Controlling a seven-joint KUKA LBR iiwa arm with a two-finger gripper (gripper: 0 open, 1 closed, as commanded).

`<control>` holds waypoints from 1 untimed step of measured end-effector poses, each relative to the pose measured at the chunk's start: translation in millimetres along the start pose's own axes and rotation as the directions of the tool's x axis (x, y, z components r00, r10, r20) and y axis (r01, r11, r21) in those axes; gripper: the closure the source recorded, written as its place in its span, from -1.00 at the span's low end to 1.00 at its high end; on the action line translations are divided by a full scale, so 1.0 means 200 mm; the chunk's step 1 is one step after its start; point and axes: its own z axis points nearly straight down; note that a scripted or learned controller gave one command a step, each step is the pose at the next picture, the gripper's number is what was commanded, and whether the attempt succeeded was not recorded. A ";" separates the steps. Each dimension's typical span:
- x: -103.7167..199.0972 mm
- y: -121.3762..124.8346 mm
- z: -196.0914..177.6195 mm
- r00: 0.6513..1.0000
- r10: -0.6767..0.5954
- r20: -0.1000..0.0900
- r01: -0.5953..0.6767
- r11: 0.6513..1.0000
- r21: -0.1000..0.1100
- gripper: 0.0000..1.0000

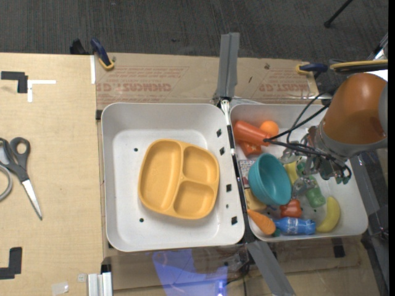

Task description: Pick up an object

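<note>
Far to my end effector's left, a yellow divided plate [179,179] lies flat in the left bin [117,165]. Nearer, a teal bowl [270,179] tilts on its side, mouth facing left. My end effector [311,176] hangs over the right bin's [352,221] clutter; I cannot tell its state. A banana [332,214] lies just below-right, long axis upright.

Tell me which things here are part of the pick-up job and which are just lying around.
Part of the job:
gripper, over the right bin
teal bowl
banana
orange carrot
blue bottle

Lying about:
yellow divided plate in the left bin
scissors on the bench
blue clamp
</note>
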 end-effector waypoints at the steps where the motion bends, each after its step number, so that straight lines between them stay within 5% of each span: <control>1: 0.36 -0.02 0.02 0.994 -0.110 -0.014 0.110 0.994 -0.005 -1.00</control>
